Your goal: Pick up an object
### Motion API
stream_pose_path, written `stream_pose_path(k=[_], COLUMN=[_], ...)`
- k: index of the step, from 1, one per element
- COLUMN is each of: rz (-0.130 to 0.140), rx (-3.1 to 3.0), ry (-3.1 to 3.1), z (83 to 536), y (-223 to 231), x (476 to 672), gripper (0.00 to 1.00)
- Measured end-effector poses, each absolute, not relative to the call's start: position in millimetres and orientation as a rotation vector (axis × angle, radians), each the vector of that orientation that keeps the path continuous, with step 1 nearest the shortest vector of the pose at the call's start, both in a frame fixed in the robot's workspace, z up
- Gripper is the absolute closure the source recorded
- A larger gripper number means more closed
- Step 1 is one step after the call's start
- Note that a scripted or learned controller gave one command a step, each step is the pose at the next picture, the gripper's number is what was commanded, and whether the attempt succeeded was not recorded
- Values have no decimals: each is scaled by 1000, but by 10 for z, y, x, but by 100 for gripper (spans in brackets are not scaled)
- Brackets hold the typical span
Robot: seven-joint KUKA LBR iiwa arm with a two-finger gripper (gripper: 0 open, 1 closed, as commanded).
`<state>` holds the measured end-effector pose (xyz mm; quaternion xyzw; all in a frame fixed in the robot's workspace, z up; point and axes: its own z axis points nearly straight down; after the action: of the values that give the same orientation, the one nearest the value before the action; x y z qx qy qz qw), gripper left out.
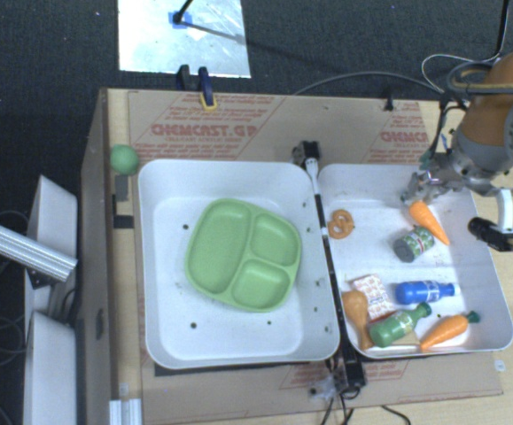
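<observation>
Near the right bin's (362,180) far rim, claw (422,187) above carrot (428,220).

The 2 bins, left (163,237) and right (495,312), were plain white. In the left one lay a pale green divided plate (243,253). In the right one were an orange carrot (428,220) with a second orange carrot (446,328) tipped in green, a tan pretzel (340,223), a grey can (414,243) with a greenish label, a blue bottle (424,291) with a white band, a green bottle (398,325), a white packet (373,295) printed with red, and a tan-brown piece (356,308). The worktop (238,122) was light brown with red lettering. A green ball (124,158) sat at its edge. The arm (495,122) was grey with an orange band, its pincer (426,184) metallic grey. The floor (43,60) was dark grey, bearing a silvery sheet (183,25) with a blue patch.
</observation>
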<state>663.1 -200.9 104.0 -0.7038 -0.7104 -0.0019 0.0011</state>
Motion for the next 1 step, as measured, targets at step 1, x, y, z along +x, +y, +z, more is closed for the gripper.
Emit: stream_pose_path(k=[1], rz=[-4], rx=[-2224], ry=[-2228], z=[1812], y=[-2072], x=[6237], gripper=[100])
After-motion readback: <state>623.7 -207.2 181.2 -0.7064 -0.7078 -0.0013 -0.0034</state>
